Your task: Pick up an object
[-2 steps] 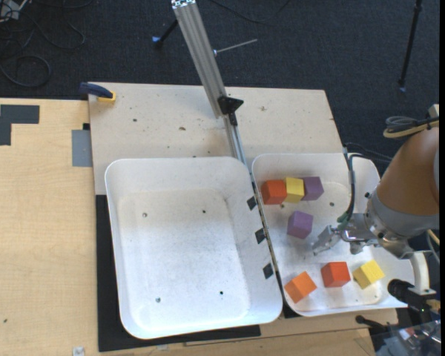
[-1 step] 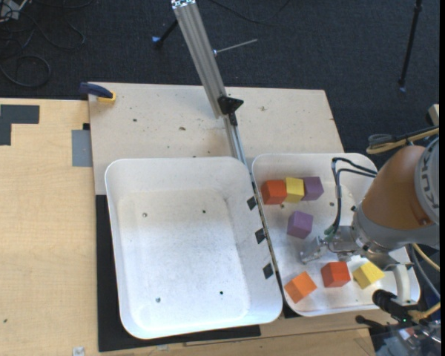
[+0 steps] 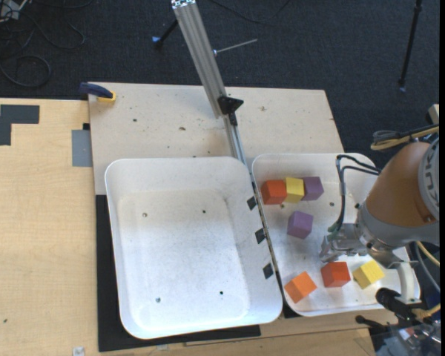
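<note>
The right bin (image 3: 278, 265) holds several blocks. A red block (image 3: 274, 191), a yellow block (image 3: 294, 188) and a purple block (image 3: 312, 188) sit in a row near its far edge. Another purple block (image 3: 300, 224) lies mid-bin. An orange block (image 3: 301, 285), a red block (image 3: 335, 274) and a yellow block (image 3: 368, 274) lie along the near edge. My gripper (image 3: 335, 249) hangs low in the bin, just above the near red block and right of the mid purple one. No block shows between its fingers.
The left bin (image 3: 185, 251) adjoins the right one, with black clips (image 3: 258, 235) along the shared rim. A slanted aluminium post (image 3: 202, 53) rises behind the bins. A blue-and-yellow clamp (image 3: 98, 92) sits at the bench's far left corner. Cables run near the arm (image 3: 404, 191).
</note>
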Available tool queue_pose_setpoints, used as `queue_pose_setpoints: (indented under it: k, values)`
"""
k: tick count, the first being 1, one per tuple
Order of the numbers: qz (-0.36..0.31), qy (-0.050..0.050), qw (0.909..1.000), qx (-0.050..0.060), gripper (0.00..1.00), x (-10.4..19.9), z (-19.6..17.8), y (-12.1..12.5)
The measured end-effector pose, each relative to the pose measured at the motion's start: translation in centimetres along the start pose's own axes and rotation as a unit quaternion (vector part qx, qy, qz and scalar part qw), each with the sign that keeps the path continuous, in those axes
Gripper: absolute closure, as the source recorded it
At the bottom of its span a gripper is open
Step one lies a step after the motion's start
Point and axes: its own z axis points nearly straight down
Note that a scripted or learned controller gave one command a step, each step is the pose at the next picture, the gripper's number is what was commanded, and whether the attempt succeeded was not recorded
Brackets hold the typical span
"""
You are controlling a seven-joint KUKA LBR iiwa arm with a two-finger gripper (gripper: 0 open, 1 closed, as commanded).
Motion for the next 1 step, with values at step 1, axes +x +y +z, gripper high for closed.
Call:
queue_pose_setpoints:
  k: [1]
  values:
    - [-0.008, -0.001, 1.0, -0.003, 1.0, 0.3, -4.48, 0.71]
